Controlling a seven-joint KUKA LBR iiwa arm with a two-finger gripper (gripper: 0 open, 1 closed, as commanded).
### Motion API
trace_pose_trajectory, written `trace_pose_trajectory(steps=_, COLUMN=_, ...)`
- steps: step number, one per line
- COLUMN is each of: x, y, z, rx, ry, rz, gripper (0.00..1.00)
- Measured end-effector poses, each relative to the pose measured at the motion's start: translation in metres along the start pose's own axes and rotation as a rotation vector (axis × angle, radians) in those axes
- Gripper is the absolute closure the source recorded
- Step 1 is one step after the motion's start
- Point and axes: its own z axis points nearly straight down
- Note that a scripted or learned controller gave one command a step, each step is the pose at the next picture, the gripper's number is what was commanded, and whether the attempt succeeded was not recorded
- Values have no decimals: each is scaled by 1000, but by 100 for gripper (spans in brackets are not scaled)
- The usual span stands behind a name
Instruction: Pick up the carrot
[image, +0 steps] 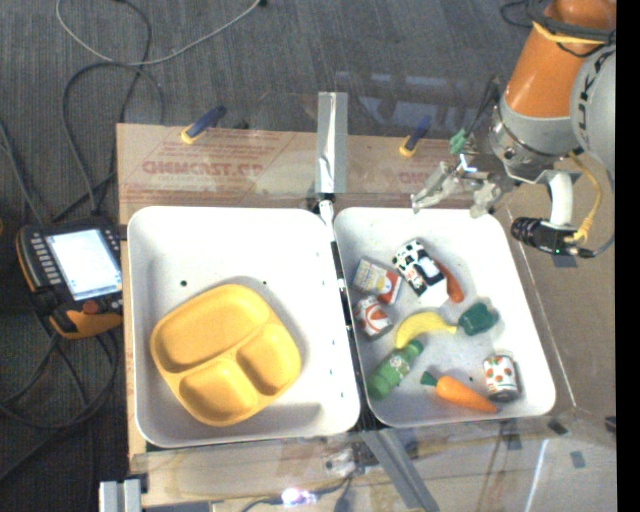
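- We are looking down on the desk (225, 165), where two white bins are sitting side by side.
- The end effector (455, 190) is hovering above the far rim of the right bin (530, 300), with its two fingers spread apart and nothing between them.
- The carrot (462, 393) is lying in the near part of the right bin, well apart from the end effector, its green tip pointing left.
- Just right of the carrot we are seeing a small patterned can (501, 376); a green bottle (393, 368) is lying to its left.
- A banana (424, 326) is resting mid-bin, with a dark green block (478, 319) just beside its right end.
- Farther back, a black-and-white cow toy (419, 267) is sitting near a small box (377, 277), and a red-and-white can (372, 317) is lying below that box.
- In the left bin (160, 240) a yellow divided tray (226, 352) is lying tilted.
- Off to the left, a handheld pendant (70, 265) is showing a lit screen.
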Motion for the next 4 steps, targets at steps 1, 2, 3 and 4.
trace_pose_trajectory(steps=1, x=-35, y=-49, z=142, rx=1, ry=0, rz=-2, gripper=0)
trace_pose_trajectory(steps=2, x=-16, y=-144, z=182, rx=-17, ry=-3, rz=-51, gripper=0)
trace_pose_trajectory(steps=3, x=-48, y=-160, z=120, rx=1, ry=1, rz=-82, gripper=0)
trace_pose_trajectory(steps=4, x=-31, y=-160, z=84, rx=-2, ry=0, rz=-579, gripper=0)
